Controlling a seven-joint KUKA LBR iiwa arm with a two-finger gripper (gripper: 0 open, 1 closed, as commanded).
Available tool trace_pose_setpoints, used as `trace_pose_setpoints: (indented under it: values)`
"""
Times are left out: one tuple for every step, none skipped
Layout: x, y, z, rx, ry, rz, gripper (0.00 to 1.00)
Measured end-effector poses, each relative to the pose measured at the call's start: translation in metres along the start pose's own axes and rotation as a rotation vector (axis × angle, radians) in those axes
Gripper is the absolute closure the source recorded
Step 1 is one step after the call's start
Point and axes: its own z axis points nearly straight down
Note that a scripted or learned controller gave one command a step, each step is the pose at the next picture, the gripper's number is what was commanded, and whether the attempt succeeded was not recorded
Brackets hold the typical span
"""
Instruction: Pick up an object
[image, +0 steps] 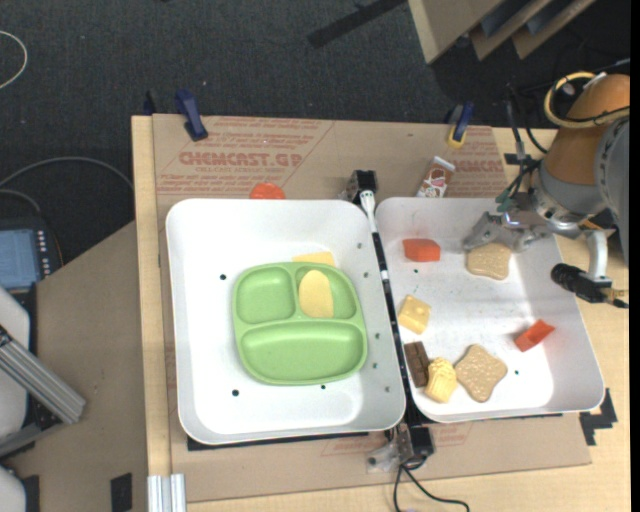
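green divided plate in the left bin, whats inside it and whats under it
A pale yellow piece lies in the upper right compartment of the green divided plate. A yellow slab pokes out from behind its top edge. What lies beneath the plate is covered.

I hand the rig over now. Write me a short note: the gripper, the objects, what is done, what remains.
Gripper: low over the right white bin's far edge, just above a tan cracker-shaped piece; grasp not confirmed.
Right bin also holds: orange block, yellow cube, red-orange wedge, brown bar, yellow corn piece, second tan cracker.
Left white bin: green divided plate with a yellow slice.
Done: nothing visibly lifted. Left: pick one object.
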Motion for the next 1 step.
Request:
trace_pose_setpoints:
  values:
    - [-0.0103,-0.0174,-0.0012,0.002,0.013,-0.006,0.0]
